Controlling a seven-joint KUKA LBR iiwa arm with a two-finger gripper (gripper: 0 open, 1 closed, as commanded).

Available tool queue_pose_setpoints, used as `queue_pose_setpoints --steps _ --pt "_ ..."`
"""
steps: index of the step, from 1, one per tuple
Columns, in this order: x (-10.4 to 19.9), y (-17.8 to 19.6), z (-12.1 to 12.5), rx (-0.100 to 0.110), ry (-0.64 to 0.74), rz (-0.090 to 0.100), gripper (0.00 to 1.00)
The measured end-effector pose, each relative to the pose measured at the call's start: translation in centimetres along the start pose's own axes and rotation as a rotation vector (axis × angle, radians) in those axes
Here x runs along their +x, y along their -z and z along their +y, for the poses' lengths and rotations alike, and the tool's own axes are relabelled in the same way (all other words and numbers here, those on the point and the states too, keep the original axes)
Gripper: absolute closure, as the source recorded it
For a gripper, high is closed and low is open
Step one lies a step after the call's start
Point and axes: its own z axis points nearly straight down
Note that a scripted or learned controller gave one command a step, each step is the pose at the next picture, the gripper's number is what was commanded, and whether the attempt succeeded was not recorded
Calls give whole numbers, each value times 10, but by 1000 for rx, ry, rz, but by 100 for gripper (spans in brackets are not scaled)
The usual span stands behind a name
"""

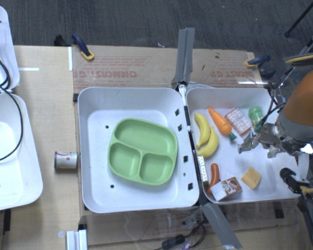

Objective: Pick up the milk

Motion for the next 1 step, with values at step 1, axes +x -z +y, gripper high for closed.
queue_pose_setpoints --steps 1 --pt "30 -31 42 -1 -46 -1 0"
